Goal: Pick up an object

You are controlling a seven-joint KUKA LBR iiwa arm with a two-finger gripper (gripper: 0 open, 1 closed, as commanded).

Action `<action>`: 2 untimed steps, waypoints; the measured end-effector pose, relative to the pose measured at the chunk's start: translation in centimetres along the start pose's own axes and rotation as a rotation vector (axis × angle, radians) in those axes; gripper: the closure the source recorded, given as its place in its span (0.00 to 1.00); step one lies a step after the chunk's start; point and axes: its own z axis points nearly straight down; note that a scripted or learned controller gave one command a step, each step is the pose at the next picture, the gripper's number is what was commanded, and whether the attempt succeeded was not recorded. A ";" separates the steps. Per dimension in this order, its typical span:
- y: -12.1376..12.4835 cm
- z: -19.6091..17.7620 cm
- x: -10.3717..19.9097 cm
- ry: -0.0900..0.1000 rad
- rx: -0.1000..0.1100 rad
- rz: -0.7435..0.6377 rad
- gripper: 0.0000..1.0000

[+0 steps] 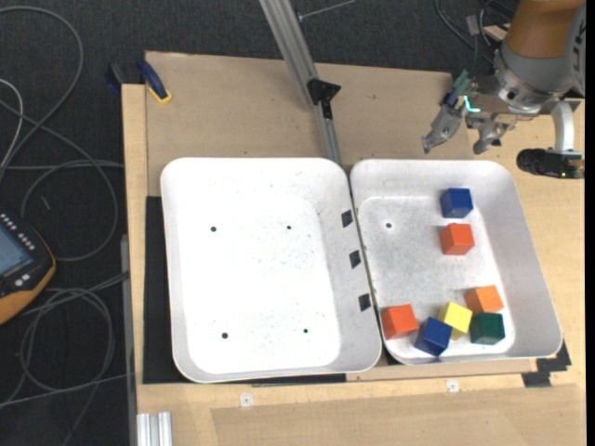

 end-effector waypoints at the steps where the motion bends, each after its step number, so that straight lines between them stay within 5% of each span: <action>1: 0.1 -0.3 0.0 -0.002 -0.004 -0.001 0.00; 2: -0.1 4.0 0.3 -0.001 0.000 -0.001 0.00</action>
